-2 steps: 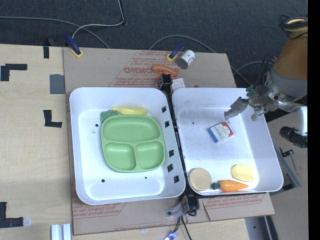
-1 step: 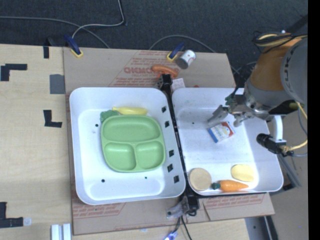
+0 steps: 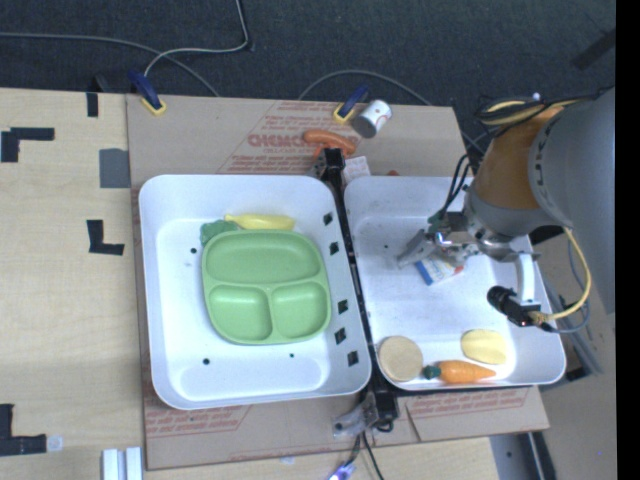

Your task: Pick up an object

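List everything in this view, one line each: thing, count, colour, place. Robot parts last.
bins: 2, white, side by side on bench
divided plate: 1, green, left bin
banana: 1, yellow, left bin, behind the plate
round disc: 1, tan, right bin, near edge
carrot: 1, orange, right bin, near edge
lemon-like piece: 1, yellow, right bin, beside carrot
small item: 1, blue, right bin, under gripper
arm: 1, grey and orange, from right
gripper: 1, over right bin

A small blue-and-white object (image 3: 432,271) lay flat in the right bin (image 3: 400,308), near its middle, just under the gripper (image 3: 425,249).
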Controlling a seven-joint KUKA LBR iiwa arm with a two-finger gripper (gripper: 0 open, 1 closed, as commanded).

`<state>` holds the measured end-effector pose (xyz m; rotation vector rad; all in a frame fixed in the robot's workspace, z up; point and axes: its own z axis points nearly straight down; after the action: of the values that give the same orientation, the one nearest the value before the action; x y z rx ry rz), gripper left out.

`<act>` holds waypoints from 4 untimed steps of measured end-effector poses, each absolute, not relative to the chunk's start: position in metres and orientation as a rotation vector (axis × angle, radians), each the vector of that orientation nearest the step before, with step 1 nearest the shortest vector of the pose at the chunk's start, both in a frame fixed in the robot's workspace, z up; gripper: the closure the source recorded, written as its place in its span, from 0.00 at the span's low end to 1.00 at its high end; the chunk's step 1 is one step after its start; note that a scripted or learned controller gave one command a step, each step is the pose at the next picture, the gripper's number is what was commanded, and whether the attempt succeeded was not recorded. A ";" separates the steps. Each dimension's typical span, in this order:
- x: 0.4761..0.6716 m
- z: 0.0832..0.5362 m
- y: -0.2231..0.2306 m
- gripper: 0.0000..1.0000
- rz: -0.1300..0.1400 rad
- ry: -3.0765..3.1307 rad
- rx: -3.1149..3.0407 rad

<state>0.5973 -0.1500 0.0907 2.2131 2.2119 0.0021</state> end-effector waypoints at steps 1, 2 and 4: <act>0.628 0.092 -0.100 0.00 0.010 2.212 2.207; 0.631 0.091 -0.129 0.00 0.011 2.217 2.211; 0.628 0.107 -0.191 1.00 -0.003 2.220 2.221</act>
<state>0.6276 -0.1910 0.1071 2.2208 2.2203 -0.0027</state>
